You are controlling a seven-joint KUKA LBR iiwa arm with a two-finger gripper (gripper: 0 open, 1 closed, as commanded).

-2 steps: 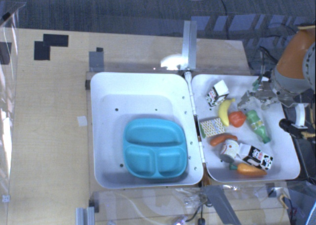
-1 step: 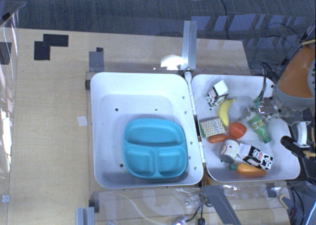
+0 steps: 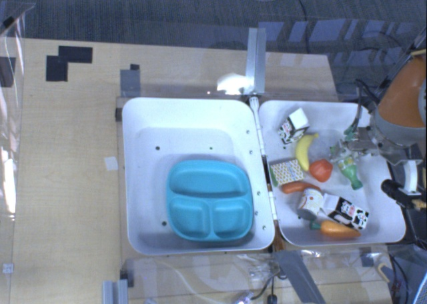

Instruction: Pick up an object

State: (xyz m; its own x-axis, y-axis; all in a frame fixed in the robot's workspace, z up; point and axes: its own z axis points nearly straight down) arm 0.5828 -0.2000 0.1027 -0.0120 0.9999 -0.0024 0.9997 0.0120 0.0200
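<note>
The right bin (image 3: 380, 226) holds several small toy foods. A yellow banana (image 3: 304, 151) lies beside a red tomato (image 3: 321, 170), with a green bottle (image 3: 351, 174) to their right. A black-and-white carton (image 3: 294, 125) sits at the back, and a second one (image 3: 349, 213) lies near the front. Also there are a checkered packet (image 3: 285, 172), an orange-red sausage shape (image 3: 293, 187), a small can (image 3: 309, 202) and an orange carrot-like piece (image 3: 337, 230). My gripper (image 3: 347, 150) hangs low over the bin's right side, just above the green bottle's top end. Nothing is visibly lifted.
The left bin (image 3: 143, 163) holds a blue divided plate (image 3: 209, 199) toward its front. A metal post (image 3: 256, 59) stands behind the seam between the bins. My grey arm with its orange band (image 3: 403, 106) reaches in over the right bin's far right wall.
</note>
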